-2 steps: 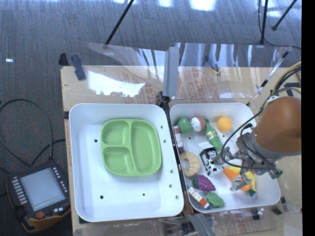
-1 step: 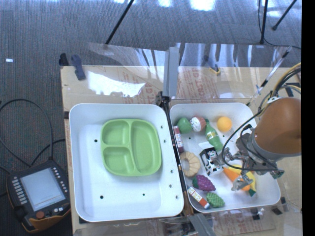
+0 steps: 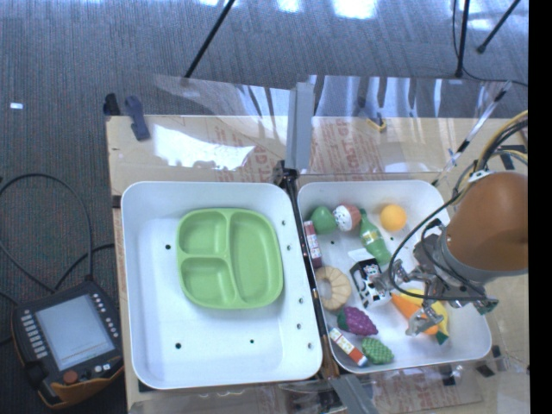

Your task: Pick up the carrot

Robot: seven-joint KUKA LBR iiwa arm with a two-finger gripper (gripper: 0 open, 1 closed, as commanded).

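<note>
Gripper [image 3: 424, 316] low over carrot [image 3: 405, 303] at near right of right bin [image 3: 414, 191], grip state can't tell w/ arm in way; center on the orange body, clear of yellow piece [image 3: 437, 319] beside it.

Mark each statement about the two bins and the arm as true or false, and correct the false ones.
1. The green plate lies in the left bin. True.
2. The orange ball sits on the plate. False: it is in the right bin.
3. The gripper is over the right bin. True.
4. The carrot lies in the left bin. False: it is in the right bin, under the gripper.
5. The purple toy is beside the plate. False: it is in the right bin.
</note>
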